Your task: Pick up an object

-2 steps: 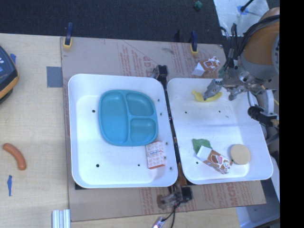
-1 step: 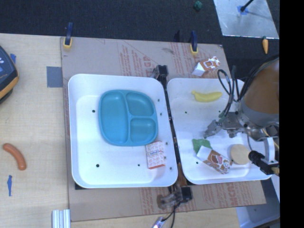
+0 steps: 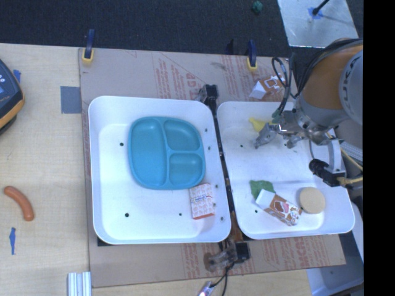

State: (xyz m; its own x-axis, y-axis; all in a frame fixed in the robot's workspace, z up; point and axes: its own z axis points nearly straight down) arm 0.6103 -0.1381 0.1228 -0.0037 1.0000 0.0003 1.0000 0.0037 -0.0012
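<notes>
My gripper [image 3: 275,142] hangs over the upper part of the right bin [image 3: 247,227], its two fingers spread open with nothing between them. A small yellow piece [image 3: 256,124] lies just up and left of the left fingertip [image 3: 261,141]. Lower in the same bin lie a green piece [image 3: 262,187], a white and brown packet [image 3: 281,208] and a round tan disc [image 3: 311,200]. The left bin [image 3: 111,221] holds a blue divided plate [image 3: 166,153] and a small red and white packet [image 3: 202,201].
The orange-banded arm [image 3: 330,85] covers the right bin's upper right corner. Outside the bins, a sausage-like toy [image 3: 20,202] lies on the bench at far left, a dark device [image 3: 7,97] sits at the left edge, and a small packet [image 3: 266,88] rests above the right bin.
</notes>
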